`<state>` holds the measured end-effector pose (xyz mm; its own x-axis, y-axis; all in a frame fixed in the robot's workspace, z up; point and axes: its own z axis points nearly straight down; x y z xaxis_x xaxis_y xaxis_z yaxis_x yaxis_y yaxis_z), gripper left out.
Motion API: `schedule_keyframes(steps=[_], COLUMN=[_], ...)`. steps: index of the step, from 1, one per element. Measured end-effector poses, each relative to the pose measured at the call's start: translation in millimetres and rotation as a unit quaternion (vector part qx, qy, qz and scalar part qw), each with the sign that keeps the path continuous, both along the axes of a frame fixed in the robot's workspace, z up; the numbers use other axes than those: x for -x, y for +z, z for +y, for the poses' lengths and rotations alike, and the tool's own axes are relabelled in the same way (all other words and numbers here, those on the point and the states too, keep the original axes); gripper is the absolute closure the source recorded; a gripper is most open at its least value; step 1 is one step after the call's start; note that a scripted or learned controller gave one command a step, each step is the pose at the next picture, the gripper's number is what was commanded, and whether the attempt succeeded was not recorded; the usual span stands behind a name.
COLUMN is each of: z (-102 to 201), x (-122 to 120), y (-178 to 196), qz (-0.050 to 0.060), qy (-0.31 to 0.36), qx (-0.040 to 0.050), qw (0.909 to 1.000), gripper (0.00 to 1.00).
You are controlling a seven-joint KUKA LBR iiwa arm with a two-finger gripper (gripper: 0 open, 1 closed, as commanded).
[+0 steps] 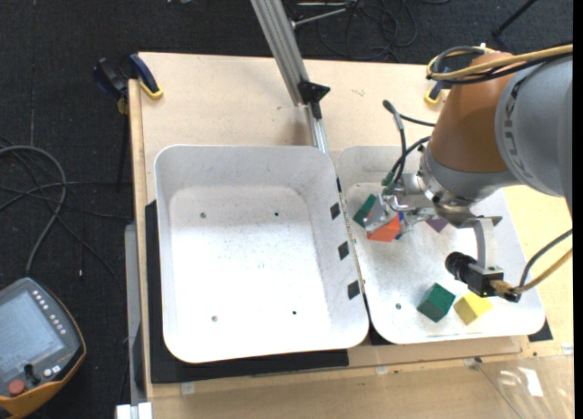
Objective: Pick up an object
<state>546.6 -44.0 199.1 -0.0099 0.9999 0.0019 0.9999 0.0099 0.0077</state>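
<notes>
The gripper (393,217) is hanging over the right bin (510,226), near its left wall, above an orange block (386,232) and a green block (364,209); how it is set cannot be told. To do this well, it should be centring on one block, probably the orange, before descending.

Bench (228,98) bearing two bins side by side: left bin (246,244), right bin (510,321). In the right bin: two blocks (375,219) near its left wall, beneath the gripper (398,210); two cubes (451,304) touching near its front edge. Arm (496,126) above, from the right.
</notes>
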Motion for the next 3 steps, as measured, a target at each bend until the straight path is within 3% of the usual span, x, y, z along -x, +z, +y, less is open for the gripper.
schedule_keyframes(steps=[1, 2, 3], z=[49.2, 100.1, 83.0], x=[12.6, -71.2, -10.0], y=[3.5, -3.4, -4.1], qz=[-0.004, 0.001, 0.006], qy=[-0.006, -0.002, -0.006], qx=[0.0012, 0.0011, 0.0012], qw=[1.0000, 1.0000, 1.0000], gripper=[1.00, 1.00, 1.00])
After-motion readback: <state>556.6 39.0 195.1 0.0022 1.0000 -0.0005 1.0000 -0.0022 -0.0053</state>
